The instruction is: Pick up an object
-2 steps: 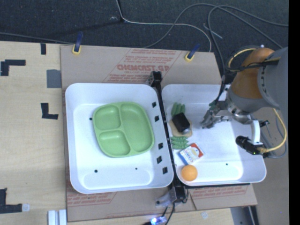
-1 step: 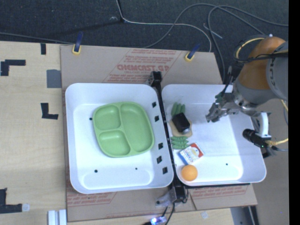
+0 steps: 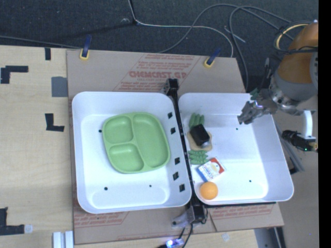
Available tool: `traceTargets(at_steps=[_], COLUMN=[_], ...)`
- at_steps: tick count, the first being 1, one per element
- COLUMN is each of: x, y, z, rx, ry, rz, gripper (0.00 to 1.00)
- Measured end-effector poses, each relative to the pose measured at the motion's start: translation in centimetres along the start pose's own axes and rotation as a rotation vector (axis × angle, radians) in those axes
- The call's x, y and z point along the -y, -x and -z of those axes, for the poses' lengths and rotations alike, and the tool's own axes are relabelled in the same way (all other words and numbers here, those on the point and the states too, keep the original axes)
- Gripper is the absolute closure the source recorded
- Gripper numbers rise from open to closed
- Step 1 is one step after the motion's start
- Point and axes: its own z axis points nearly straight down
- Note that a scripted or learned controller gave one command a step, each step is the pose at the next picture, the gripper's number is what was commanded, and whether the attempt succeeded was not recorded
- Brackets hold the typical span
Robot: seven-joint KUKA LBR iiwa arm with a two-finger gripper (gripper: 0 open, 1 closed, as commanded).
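While the arm point(image 3: 297, 68) reaches in from the right, I see the pincer point(image 3: 247, 113) hanging over the far right side of the right bin point(image 3: 258, 154). It is dark and small from up here, so I cannot tell if it is released or clenched. I see nothing in it.

The things to pick lie in a row along the left wall of that bin, well apart from the pincer. At the top is a green toy point(image 3: 196, 120). Just below it, touching it, sits a black block point(image 3: 199, 135). Under that is another green bit point(image 3: 198, 156), then a small red and white pack point(image 3: 211, 168). Nearest to me is an orange ball point(image 3: 209, 190), a little apart from the pack.

The left bin point(image 3: 88, 138) has a green plate point(image 3: 136, 142) with three parts in it. It lies flat in the middle.

I think the pick has not started yet. This looks like the step of getting over a thing. Next, the pincer has to go left across the bin, stop over one thing, and come down. The ball stands on its own, so I think it is the easy one, but it may roll. The black block and the green toys sit close together by the wall, so a grab there could bump the wall or catch two things.
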Motion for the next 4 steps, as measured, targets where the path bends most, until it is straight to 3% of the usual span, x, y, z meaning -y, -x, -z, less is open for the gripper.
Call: traceTargets(at_steps=[1,4], x=[-0.1,2.7], y=[0.0,-15.6], z=[1.7,0.0], rx=[-0.002,-0.004], ry=[-0.004,-0.007], rz=[0.000,0.005], gripper=[1.00,1.00])
